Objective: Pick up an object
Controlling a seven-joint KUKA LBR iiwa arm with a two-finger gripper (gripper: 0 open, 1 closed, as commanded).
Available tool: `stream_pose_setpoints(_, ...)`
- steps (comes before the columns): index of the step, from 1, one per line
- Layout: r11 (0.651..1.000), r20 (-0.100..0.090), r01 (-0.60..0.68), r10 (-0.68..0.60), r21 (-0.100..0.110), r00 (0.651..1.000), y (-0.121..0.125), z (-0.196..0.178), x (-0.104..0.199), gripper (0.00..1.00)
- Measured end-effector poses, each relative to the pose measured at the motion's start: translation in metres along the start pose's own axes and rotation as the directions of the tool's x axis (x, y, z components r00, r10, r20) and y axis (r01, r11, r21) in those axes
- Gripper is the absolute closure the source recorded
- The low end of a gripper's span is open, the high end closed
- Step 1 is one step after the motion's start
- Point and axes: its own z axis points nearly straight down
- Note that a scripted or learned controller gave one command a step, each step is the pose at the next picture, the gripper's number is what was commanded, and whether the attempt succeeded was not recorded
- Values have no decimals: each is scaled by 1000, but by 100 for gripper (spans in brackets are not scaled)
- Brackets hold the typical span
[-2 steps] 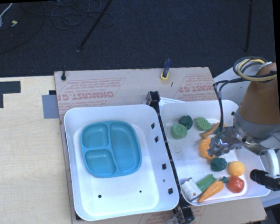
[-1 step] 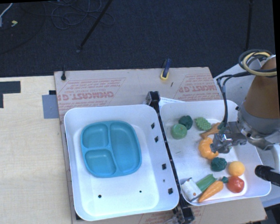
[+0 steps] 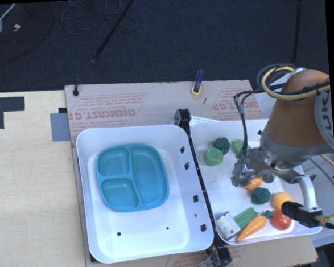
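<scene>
The end effector [image 3: 248, 176] is low in the right bin [image 3: 207, 181] at an orange toy [image 3: 253, 183], grip state impossible to tell, so nothing looks lifted yet.

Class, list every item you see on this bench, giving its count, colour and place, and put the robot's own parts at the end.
Shallow plastic bins: two, white, side by side on the bench.
Divided plastic plate: one, light blue, three compartments, in the left bin.
Round toy vegetables: three or four, green, right bin, upper and middle.
Toy carrot: one, orange, right bin's near edge.
Long toy vegetable: one, light green, just above the carrot.
Toy tomato: one, red, near right corner.
Round toy fruit: one, yellow-orange, above the tomato.
Small toy piece: one, orange, at the claw.
Clamp: one, blue and yellow, back board edge.
Arm: one, grey and orange, from the right.
Claw: one, metal, low over the right bin.
</scene>
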Motion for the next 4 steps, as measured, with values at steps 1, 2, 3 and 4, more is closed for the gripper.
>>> stream_pose_setpoints(1, 1000, 1, 0, 0, -1, 1000, 17, -1, 43, 100)
stream_pose_setpoints(2, 1000, 1, 2, -2, 0, 1000, 21, -10, 99, 100)
stream_pose_setpoints(3, 1000, 2, 0, 0, 0, 1000, 38, 4, 154, 100)
stream_pose_setpoints(4, 1000, 3, -2, 2, 0, 1000, 40, 5, 172, 100)
